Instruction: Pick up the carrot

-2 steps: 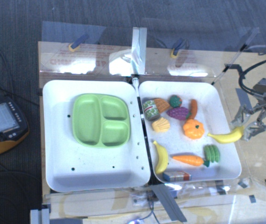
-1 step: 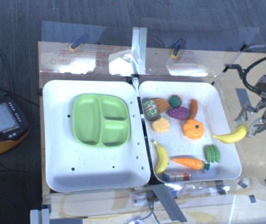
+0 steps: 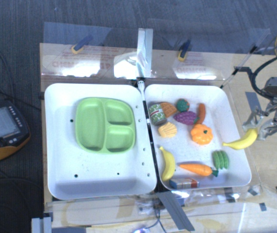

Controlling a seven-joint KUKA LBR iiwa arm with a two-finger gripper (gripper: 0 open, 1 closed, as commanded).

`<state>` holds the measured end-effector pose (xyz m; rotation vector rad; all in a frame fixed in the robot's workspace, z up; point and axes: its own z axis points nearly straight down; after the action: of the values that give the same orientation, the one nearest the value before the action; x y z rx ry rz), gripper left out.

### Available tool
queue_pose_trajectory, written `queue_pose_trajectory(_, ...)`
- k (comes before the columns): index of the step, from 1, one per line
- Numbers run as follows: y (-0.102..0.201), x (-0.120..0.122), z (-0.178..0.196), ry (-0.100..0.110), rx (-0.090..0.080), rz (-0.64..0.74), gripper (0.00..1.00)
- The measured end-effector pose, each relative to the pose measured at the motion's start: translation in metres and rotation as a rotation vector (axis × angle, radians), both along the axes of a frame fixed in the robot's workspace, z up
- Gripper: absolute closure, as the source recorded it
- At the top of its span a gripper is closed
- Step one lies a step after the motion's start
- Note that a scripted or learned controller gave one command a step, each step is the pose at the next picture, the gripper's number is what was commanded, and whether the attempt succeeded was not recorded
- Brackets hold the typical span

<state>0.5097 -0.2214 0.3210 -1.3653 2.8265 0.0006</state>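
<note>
Low in the right-hand white bin [image 3: 235, 111], toward the lower right of the frame, the toy carrot [image 3: 195, 168] lies flat and nearly level, its green top pointing right. Nothing grips it. A yellow banana [image 3: 167, 163] curves just beside its pointed left end, a ridged green vegetable [image 3: 220, 159] sits near its leafy end, and a small red and blue packet [image 3: 184, 183] lies just below it against the bin's near wall.

Further up the same bin are an orange pumpkin [image 3: 202, 134], a pale yellow ridged piece [image 3: 168, 129], purple grapes [image 3: 186, 117], a slim red-orange piece [image 3: 202, 113], a dark green knobbly piece [image 3: 182, 104], a small labelled can [image 3: 157, 112] and a brown-orange piece [image 3: 169, 108] just beside the can. A second banana [image 3: 240, 141] lies across the bin's right rim.

The gripper [image 3: 263, 122] hangs at the right edge of the frame, outside the bin and well apart from the carrot, just above that second banana's upper end; I cannot tell whether it is clenched or released, or whether it touches the banana.

The left bin [image 3: 60, 174] holds a light green divided plate [image 3: 105, 125]. Both bins rest on a pale wooden surface [image 3: 56, 55] with clear plastic sheeting [image 3: 75, 33] along its far edge, clipped in place. Dark grey carpet [image 3: 12, 23] surrounds the surface, and a handheld control pendant [image 3: 2, 127] with its cables lies on it at the left of the frame.
</note>
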Motion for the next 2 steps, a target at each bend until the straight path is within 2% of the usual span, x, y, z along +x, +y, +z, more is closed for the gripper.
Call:
queue_pose_trajectory(1, -0.0008, -0.0144, 0.0070, -0.001, -0.001, 0.069, 1.00)
queue_pose_trajectory(2, 0.0003, -0.0121, 0.0073, 0.000, -0.001, 0.161, 1.00)
